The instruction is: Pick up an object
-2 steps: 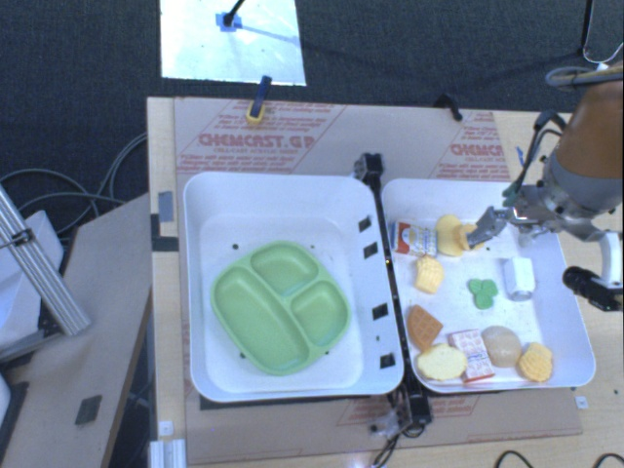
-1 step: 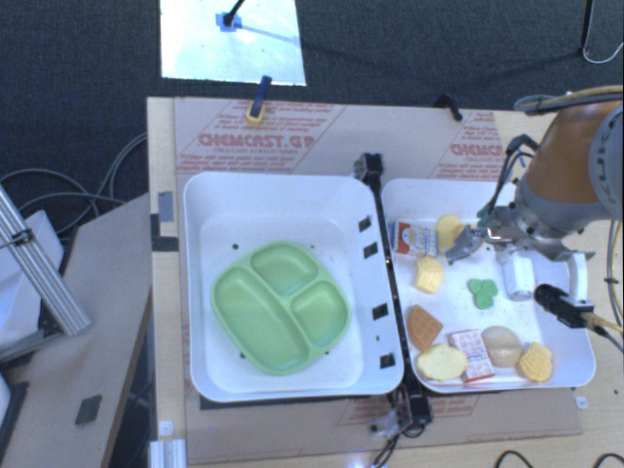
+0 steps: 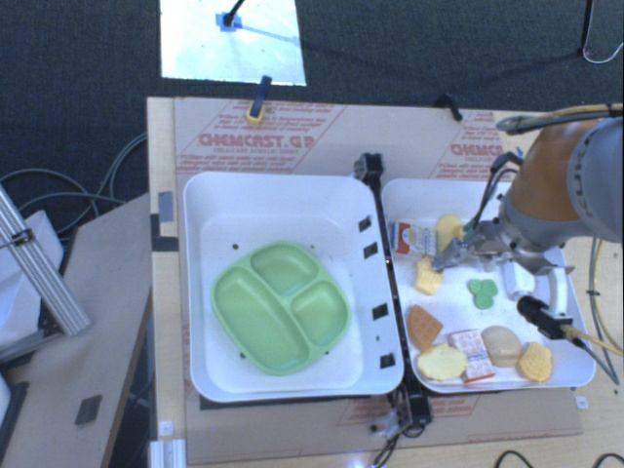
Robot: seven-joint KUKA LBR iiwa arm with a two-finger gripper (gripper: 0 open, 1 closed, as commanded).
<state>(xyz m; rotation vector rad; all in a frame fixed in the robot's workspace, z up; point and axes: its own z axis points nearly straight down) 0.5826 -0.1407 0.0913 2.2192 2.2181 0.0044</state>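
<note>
Arm comes in from the right, low over the right bin [image 3: 581, 364]; claw [image 3: 450, 253] sits near that bin's upper-left part, tips pointing left and down. Can't tell from this slant if the claw is open or closed, and nothing is visibly held in it. Nearest candidate to pick: the small yellow toy food piece [image 3: 427, 278], lying just below and slightly left of the claw tip, close to or touching it, can't say which. Its long axis looks roughly up-down in view, slightly tilted. A second yellow piece [image 3: 448, 228] sits just above the claw, beside a white-and-red carton [image 3: 410, 236] near the bin's left wall. Other items are farther off: green piece [image 3: 481, 292] to the lower right of the claw, orange waffle-like piece [image 3: 423, 327] below, then along the front edge a yellow potato-like piece [image 3: 442, 363], a red-white packet [image 3: 469, 351], a tan bun-like piece [image 3: 502, 344] and a yellow waffle piece [image 3: 534, 362]. Left bin [image 3: 292, 198] holds a green divided tray [image 3: 281, 306], well apart from the claw. Judgement: grasp not secured; the move ahead is a short drop down-left onto the small yellow piece.
</note>
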